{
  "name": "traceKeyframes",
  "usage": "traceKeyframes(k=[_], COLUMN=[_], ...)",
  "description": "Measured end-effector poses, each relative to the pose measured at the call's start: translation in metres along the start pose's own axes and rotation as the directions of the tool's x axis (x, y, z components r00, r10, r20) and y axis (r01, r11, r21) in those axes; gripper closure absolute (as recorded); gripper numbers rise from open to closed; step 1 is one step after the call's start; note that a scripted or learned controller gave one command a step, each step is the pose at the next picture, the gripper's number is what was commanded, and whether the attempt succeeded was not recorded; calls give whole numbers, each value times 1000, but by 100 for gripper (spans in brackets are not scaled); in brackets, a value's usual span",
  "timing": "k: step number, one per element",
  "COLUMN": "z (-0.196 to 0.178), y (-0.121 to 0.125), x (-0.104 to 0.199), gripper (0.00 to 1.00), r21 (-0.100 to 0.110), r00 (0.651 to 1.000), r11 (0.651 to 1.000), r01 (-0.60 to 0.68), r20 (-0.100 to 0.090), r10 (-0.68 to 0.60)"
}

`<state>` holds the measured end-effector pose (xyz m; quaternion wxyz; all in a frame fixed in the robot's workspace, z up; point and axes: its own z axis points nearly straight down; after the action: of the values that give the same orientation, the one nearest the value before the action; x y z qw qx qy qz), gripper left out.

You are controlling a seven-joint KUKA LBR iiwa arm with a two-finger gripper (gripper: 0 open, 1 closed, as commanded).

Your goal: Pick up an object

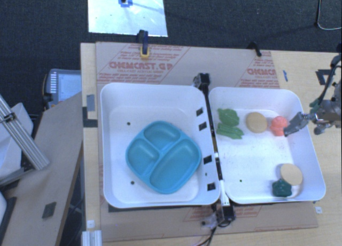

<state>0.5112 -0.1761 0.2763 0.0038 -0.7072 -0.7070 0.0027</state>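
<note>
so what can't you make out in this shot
- Gripper: small and blurred at the camera view's right edge; finger state unclear, most of the arm cut off.
- Dark green piece: tucked against the tan disc; shape unclear.
- Green toy: too small to identify.
- Blue tray: compartment contents unclear.

The grey metal claw (295,124) reaches in from the right, its arm cut off by the frame edge; its fingertips are too blurred to tell apart.
</note>
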Motion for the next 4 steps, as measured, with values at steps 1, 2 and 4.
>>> traceKeyframes(k=[1, 2, 4], z=[-6, 40, 132], y=[2, 10, -1], x=[1, 7, 7], gripper=[0, 0, 0], r21=[-11, -9, -7], r00=[1000, 1000, 1000], r11=[1000, 1000, 1000], r01=[4, 3, 2], r20=[2, 2, 1], r10=[-4, -3, -2])
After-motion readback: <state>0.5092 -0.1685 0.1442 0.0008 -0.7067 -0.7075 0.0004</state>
